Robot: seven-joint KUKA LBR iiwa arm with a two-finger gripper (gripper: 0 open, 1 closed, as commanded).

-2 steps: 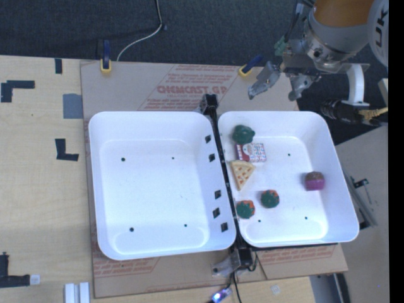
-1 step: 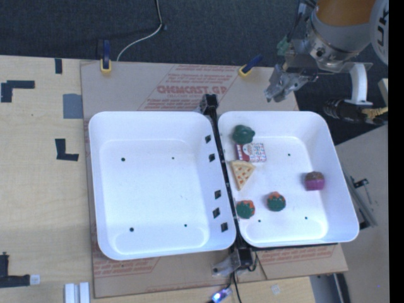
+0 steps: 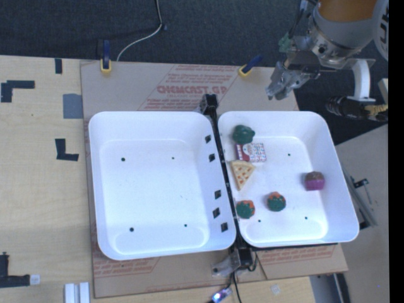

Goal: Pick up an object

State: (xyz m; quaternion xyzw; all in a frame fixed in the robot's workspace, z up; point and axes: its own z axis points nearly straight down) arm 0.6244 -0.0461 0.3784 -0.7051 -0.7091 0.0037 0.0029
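Bench: the tan wooden bench [image 3: 38, 169] is carrying two shallow white plastic bins; the right bin [image 3: 328, 169] is holding every object.
Arm: the grey arm with the orange band [image 3: 350, 5] is hanging beyond that bin's far rim.
Claw: the claw [image 3: 281, 86] is carrying nothing; I cannot tell whether it is apart or together.
Nearest thing: the dark green lumpy toy [image 3: 243, 133] is lying nearer the camera and slightly left of the claw, just inside the far rim.
Others: the red-and-white packet [image 3: 251, 152] and yellow wedge [image 3: 242, 173] are sitting further along the same line.
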